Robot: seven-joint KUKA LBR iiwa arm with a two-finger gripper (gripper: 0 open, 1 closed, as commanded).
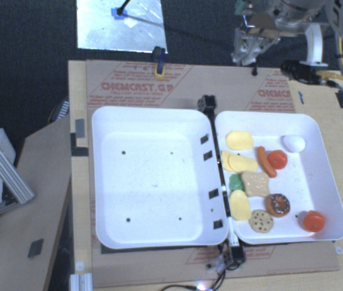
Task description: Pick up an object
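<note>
The right bin [317, 156] holds several toy foods: a yellow piece [239, 140], a white egg [293, 143], an orange carrot [264, 160], a red tomato [277, 159], a slice of toast [255, 183], a green piece [236, 181], a chocolate donut [277, 204], a cookie [260, 221] and a red ball [313, 221]. My gripper [246, 48] hangs high above the bench's far edge, beyond the right bin, with nothing seen in it.
The left bin [153, 174] sits beside the right one, joined by black clips [210, 156]. A shiny metal sheet [121, 17] lies at the back left. A yellow clamp [158, 68] stands at the cardboard's far edge. Cables [341, 77] trail at the right.
</note>
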